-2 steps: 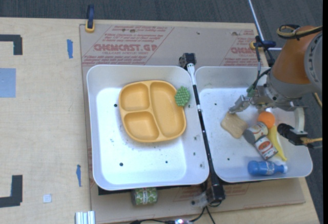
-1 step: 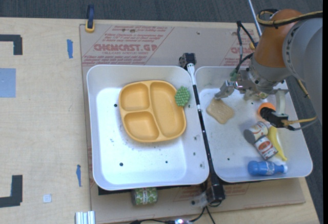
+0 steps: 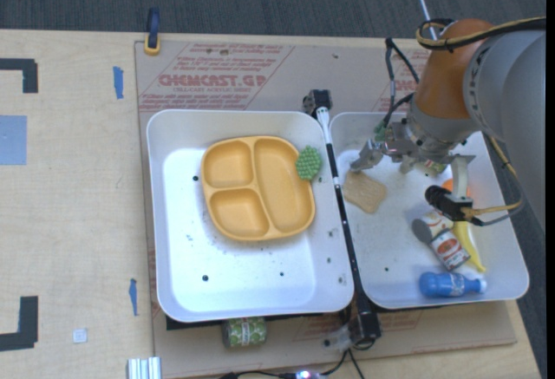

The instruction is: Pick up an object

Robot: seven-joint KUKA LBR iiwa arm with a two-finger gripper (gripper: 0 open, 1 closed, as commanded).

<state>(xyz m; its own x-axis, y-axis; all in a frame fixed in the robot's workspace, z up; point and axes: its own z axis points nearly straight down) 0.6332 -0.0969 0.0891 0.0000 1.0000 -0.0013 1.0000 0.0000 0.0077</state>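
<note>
the gripper (image 3: 408, 153) is seen low over the back of the right bin (image 3: 512, 282), under the orange-banded arm (image 3: 451, 74); whether it is released or clenched cannot be told. just beside it, nearer the dividing wall, a flat tan cracker-like piece (image 3: 364, 192) is laid on the bin floor — pale, roughly square, ragged at the edges. further forward a small bottle with a red label (image 3: 447, 249), a banana (image 3: 468, 240) and a blue bottle (image 3: 451, 284) are clustered. in the left bin (image 3: 173, 282) a yellow three-compartment plate (image 3: 257, 188) is set, a green knobbly ball (image 3: 309, 163) touching its rim.

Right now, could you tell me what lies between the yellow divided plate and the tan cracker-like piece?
In the camera view, a green bumpy ball touches the plate; then the bins' adjoining walls come before the tan piece.
</note>
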